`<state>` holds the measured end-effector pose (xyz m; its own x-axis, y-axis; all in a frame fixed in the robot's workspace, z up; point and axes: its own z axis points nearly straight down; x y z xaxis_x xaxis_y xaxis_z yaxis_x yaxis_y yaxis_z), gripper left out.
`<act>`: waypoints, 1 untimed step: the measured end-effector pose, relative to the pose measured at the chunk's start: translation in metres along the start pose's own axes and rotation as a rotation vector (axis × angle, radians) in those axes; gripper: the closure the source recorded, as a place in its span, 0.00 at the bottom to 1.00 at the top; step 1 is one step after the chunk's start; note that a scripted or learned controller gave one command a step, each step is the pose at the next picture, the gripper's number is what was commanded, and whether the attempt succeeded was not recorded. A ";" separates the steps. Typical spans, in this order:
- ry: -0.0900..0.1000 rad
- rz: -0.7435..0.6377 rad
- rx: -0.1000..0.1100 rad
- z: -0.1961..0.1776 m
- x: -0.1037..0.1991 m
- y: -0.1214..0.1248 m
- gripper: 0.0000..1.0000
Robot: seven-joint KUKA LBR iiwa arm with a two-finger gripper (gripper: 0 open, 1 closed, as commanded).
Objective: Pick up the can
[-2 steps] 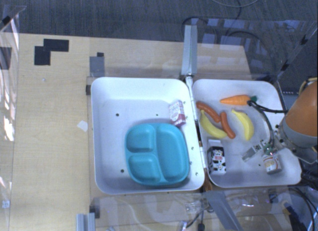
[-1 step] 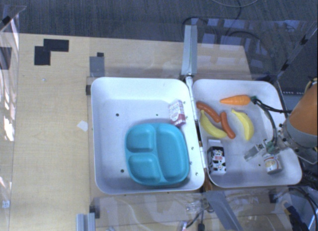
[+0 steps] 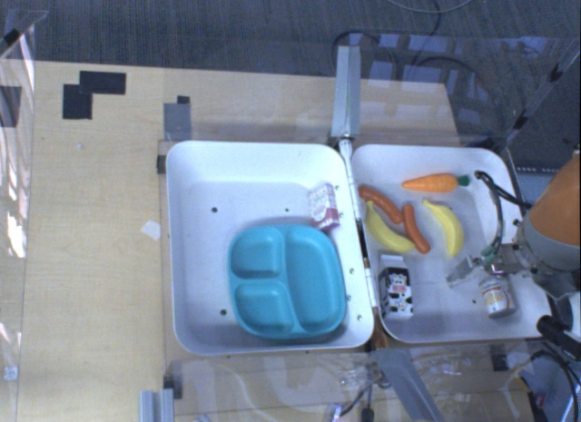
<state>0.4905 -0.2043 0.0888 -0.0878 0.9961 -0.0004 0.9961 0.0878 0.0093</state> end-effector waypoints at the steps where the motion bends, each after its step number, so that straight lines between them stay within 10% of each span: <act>1: -0.003 -0.004 -0.008 -0.012 0.000 0.004 1.00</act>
<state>0.4940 -0.2039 0.1011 -0.0922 0.9957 -0.0034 0.9956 0.0923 0.0177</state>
